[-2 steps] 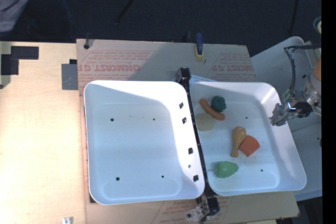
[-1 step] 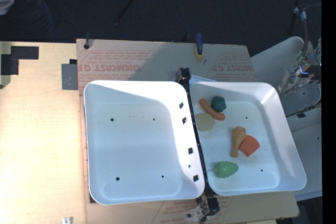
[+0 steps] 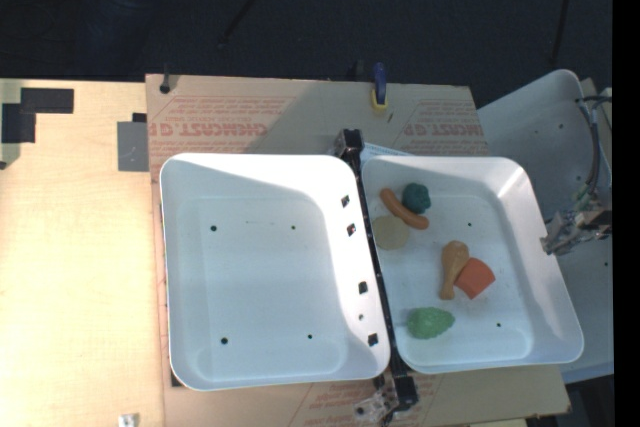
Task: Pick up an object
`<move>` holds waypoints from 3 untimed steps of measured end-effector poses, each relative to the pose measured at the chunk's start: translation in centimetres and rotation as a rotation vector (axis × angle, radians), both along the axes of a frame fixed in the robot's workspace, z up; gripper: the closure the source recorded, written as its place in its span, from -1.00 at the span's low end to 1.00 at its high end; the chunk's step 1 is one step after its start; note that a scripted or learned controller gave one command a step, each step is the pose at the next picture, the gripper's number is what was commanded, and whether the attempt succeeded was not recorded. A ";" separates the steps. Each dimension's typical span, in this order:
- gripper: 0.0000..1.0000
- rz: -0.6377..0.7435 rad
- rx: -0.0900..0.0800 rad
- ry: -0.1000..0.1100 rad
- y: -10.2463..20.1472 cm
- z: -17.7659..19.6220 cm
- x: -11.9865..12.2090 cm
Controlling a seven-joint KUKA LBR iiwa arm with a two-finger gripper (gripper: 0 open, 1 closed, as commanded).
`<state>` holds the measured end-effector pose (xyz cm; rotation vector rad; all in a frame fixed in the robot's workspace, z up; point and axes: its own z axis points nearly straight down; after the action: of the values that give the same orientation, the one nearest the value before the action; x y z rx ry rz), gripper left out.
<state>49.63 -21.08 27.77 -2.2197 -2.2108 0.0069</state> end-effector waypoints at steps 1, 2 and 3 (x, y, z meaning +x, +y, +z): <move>1.00 0.008 -0.007 -0.026 4.1 21.2 -2.0; 1.00 0.008 0.002 0.007 7.6 6.1 -0.4; 1.00 -0.001 -0.002 -0.001 1.3 -2.7 -1.0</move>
<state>48.58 -19.79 25.09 -2.2216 -2.2112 0.0082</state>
